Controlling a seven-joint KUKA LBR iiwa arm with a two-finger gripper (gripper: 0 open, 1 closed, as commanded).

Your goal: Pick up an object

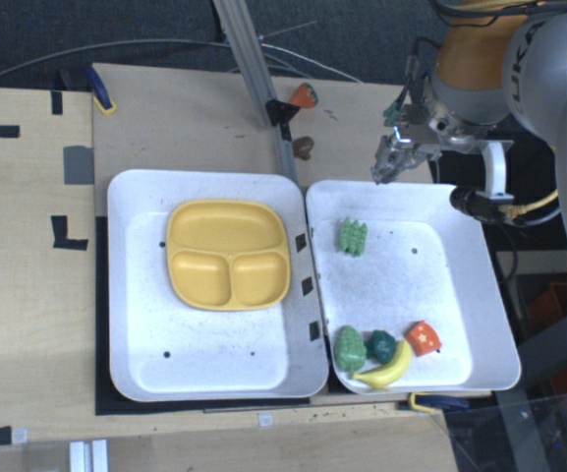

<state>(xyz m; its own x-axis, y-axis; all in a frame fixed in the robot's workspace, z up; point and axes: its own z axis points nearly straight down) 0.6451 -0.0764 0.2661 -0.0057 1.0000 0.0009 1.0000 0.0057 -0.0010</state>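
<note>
Two white bins side by side on the worktop (28, 264). Left bin (131, 293): one yellow divided plate (229, 254), three compartments, sitting toward the bin's far half. No other item in that bin.

Right bin (460, 264): five small objects. One green ridged toy (352, 236) lies alone near the far left part of the bin floor, well apart from the rest. Four are clustered at the near edge: one light green vegetable toy (349, 346), one dark green round toy (381, 345) just beside it, one yellow banana (389, 368) curving under those two and touching them, one orange-red toy (423, 338) just right of the banana tip.

One arm (494, 47), grey with orange band, enters from the right. Tool (389, 168) hangs above the far rim of the right bin, near its far left corner, tilted downward. Nothing between its tips. Cannot tell whether the tips are apart or together, too small and dark.

Behind the bins: one slanted metal bar (249, 52) running to a black clamp, one small orange object (305, 94) and one small brown object (303, 147) on the worktop near it. One blue-yellow clip (100, 90) at the far left corner of the board.
</note>
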